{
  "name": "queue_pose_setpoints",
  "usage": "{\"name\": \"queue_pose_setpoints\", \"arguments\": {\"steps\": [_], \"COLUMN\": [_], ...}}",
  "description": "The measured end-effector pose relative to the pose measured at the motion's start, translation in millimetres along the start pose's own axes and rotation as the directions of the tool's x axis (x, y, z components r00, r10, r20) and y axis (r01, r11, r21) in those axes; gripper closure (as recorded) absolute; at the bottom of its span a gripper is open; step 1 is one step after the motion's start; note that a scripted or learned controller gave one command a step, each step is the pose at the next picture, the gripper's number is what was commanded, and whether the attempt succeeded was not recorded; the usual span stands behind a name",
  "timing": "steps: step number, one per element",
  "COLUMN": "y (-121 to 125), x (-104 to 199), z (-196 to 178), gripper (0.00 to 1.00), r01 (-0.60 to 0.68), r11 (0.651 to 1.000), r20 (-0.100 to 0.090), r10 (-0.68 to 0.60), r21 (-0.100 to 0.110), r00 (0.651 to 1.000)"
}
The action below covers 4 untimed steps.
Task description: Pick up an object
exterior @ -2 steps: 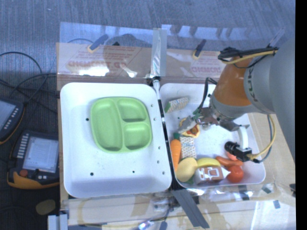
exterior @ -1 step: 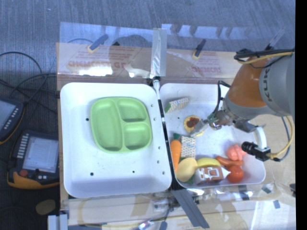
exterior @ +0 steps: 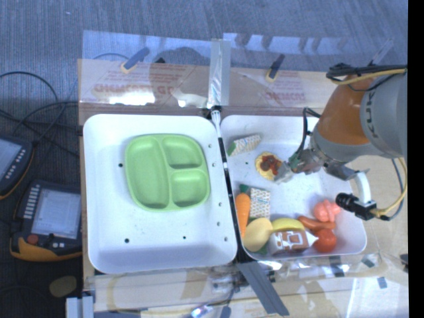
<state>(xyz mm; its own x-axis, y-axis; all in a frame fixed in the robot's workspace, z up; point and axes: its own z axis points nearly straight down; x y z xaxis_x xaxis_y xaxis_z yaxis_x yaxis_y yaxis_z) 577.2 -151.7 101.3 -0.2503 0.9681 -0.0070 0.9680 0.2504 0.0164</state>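
One carton (exterior: 289, 242) (front edge); one carrot (exterior: 243, 212); gripper (exterior: 286, 171) grip unclear.

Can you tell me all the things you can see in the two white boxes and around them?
Bins: 2, white, side by side on the bench.
Divided plate: 1, green, left bin.
Pizza toy: 1, red and yellow, right bin, beside the hand.
Carrot: 1, orange, right bin's left edge.
Banana: 1, yellow, right bin, near end.
Tomato: 1, red, right bin's near corner.
Pendant: 1, grey, left of the bench.
Arm: 1, grey and orange, right.
Hand: 1, over the right bin.
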Motion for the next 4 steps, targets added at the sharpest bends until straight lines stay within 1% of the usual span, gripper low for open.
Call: {"name": "queue_pose_setpoints", "arguments": {"steps": [1, 2, 3, 4], "y": [63, 63, 65, 59], "x": [30, 30, 22, 27], "z": [-83, -83, -110, -14], "gripper": [1.00, 0.00, 0.00, 0.00], "r01": [-0.217, -0.217, -0.257, -0.280], "r11": [0.976, 0.976, 0.966, 0.960], "r20": [-0.001, 0.000, -0.001, 0.000], "r10": [0.217, 0.217, 0.257, 0.280], "r21": [0.019, 0.020, 0.020, 0.022], "r00": [0.976, 0.976, 0.966, 0.960]}}
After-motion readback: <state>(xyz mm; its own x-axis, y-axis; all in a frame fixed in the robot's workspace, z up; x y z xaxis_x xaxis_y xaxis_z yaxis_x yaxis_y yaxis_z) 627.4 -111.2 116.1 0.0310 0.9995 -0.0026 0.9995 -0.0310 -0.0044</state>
